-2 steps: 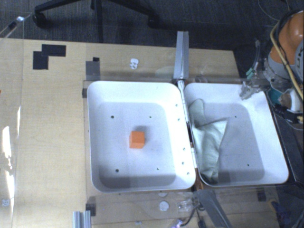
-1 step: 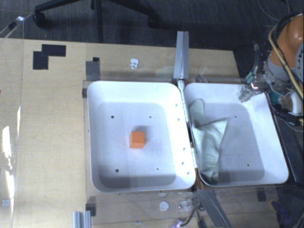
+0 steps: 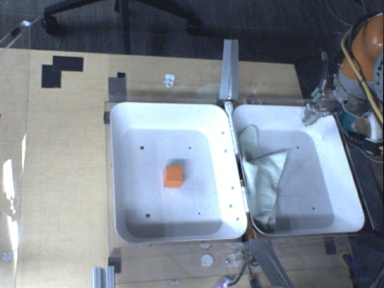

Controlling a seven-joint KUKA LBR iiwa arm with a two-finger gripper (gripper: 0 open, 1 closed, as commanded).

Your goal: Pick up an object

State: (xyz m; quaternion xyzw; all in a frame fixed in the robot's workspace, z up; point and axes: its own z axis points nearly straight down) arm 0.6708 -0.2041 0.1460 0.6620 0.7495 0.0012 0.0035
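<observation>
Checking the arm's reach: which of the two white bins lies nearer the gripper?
The right bin, holding the pale cloth; the gripper sits at its far corner.

- This is looking like a robotics lab or test room.
- A pale wooden desk (image 3: pixel 60 179) is carrying two white bins (image 3: pixel 129 233) bolted side by side.
- A robot arm (image 3: pixel 363 53) with loose cables (image 3: pixel 348 8) is reaching in.
- Black tape marks (image 3: pixel 60 69) are sitting on the desk.
- An office chair base (image 3: pixel 123 5) is standing on dark carpet (image 3: pixel 270 11).

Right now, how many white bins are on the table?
2. The left bin holds an orange block near its middle. The right bin sits right beside it, with a white cloth along its left side.
</observation>
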